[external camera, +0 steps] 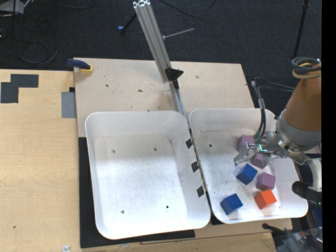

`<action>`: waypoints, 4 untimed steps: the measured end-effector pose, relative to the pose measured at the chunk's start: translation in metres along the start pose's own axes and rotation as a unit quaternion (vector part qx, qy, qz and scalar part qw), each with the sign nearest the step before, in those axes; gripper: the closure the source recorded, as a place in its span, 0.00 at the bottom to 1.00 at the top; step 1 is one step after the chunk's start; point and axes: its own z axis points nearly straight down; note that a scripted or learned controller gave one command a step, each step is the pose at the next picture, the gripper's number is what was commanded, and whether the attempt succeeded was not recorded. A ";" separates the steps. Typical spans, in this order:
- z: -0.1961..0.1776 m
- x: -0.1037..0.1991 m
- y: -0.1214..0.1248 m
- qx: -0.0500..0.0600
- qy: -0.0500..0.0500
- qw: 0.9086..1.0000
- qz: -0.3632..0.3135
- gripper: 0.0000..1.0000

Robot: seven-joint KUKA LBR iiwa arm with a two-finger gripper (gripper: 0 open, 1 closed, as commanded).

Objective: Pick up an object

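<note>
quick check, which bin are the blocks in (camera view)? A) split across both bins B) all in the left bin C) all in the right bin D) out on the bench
C. The blue blocks, the purple blocks and the orange block all lie in the right bin, where the gripper is reaching among them.

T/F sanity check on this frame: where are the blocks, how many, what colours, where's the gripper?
1. All blocks lie in the right bin. True.
2. The left bin holds a blue block. False: both blue blocks lie in the right bin.
3. The gripper is over the right bin, beside a purple block. True.
4. There are two orange blocks. False: one orange block.
</note>
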 end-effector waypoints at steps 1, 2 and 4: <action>-0.002 -0.001 0.001 -0.003 -0.001 1.000 0.003 0.00; 0.048 -0.006 0.008 0.000 0.000 1.000 0.001 0.00; 0.108 -0.012 0.007 -0.014 -0.005 1.000 0.002 0.00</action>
